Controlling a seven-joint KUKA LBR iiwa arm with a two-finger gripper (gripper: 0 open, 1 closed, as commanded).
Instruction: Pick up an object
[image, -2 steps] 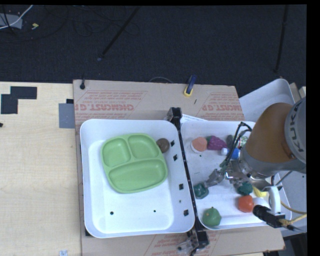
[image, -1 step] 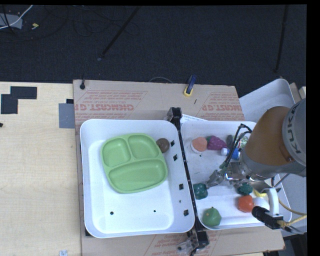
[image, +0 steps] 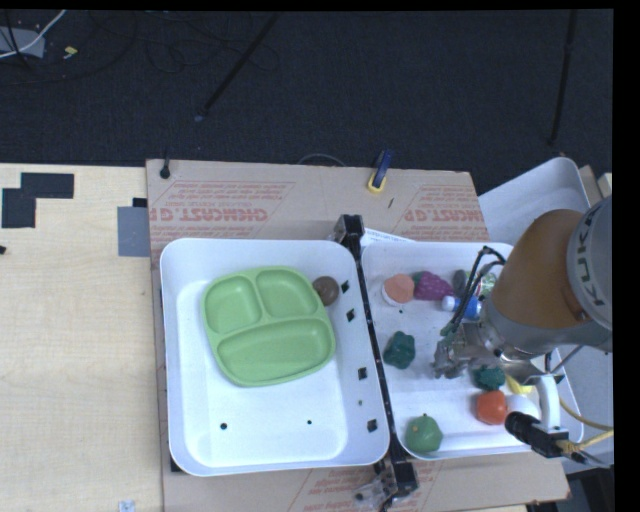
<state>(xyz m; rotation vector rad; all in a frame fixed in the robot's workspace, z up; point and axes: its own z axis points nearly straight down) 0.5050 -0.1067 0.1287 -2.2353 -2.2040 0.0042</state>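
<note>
Several small objects lie loose in the right bin (image: 455, 436), and from where I stand none of them looks lifted yet; the pick seems to be still at its reaching stage, with the grasp and the raise both left to do. The gripper (image: 450, 362) is low over the middle of that bin, hanging from the grey arm (image: 545, 285) that comes in over the bin's right edge; I cannot tell how its working end is set, nor whether anything sits in it, for it is dark and small against the white floor.

The nearest candidates: a dark green object (image: 400, 349) just beside the gripper toward the divider between the bins; a teal piece (image: 489, 378) just beside it on the other side, toward the bin's right edge; an orange-red ball (image: 491, 407) near the front right corner; a green apple-like object (image: 423, 434) against the front edge; an orange disc (image: 399, 289) and a purple object (image: 432, 287) near the back edge, apart from the gripper.

In the left bin (image: 190, 400) a green divided plate (image: 268, 325) lies flat, with a brown ball (image: 326, 290) touching its back right corner; both are well apart from the gripper.
</note>
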